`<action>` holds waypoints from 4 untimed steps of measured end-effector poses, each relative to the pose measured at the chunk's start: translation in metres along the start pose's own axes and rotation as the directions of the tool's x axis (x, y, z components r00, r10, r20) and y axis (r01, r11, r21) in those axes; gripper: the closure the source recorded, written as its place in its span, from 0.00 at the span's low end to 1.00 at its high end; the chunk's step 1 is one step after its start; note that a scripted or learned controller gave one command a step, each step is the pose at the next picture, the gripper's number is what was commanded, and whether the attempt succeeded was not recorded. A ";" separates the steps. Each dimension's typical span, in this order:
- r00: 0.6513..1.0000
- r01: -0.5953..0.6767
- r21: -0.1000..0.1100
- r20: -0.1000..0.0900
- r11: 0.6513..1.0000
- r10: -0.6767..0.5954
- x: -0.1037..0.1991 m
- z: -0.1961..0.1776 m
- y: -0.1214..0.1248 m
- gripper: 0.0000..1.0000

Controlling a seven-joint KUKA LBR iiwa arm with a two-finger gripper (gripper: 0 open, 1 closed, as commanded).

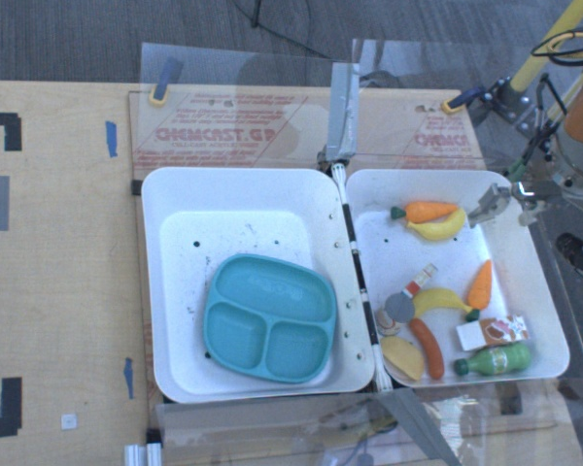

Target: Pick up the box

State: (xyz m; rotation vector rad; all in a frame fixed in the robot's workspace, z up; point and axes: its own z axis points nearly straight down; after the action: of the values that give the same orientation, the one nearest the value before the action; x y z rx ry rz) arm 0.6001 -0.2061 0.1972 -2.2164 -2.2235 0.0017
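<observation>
Approach step, nothing grasped yet. My fingers (494,202) sit at the far right edge of the right white bin (552,304), close to the orange carrot (429,211) and yellow banana (440,226); jaw gap too small to read, cannot tell if open. The small white-and-red carton box (493,333) lies flat near the bin's near right corner, just behind the green plastic bottle (496,360), well apart from the fingers. Next I'd need to travel toward that near corner, then descend over the box.

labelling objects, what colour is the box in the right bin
White with an orange-red printed end, in the camera view.
</observation>
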 end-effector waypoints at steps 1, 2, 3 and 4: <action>0.987 0.162 0.000 0.000 0.987 -0.162 0.050 0.000 0.003 0.00; 0.931 0.365 -0.011 0.007 0.931 -0.365 0.085 0.109 -0.028 0.00; 0.934 0.357 -0.018 0.012 0.934 -0.357 0.080 0.099 -0.026 1.00; 0.936 0.352 -0.021 0.013 0.936 -0.352 0.078 0.090 -0.025 1.00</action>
State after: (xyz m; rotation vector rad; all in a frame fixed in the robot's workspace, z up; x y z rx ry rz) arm 0.5744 -0.1282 0.1073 -1.7954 -2.6031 -0.0147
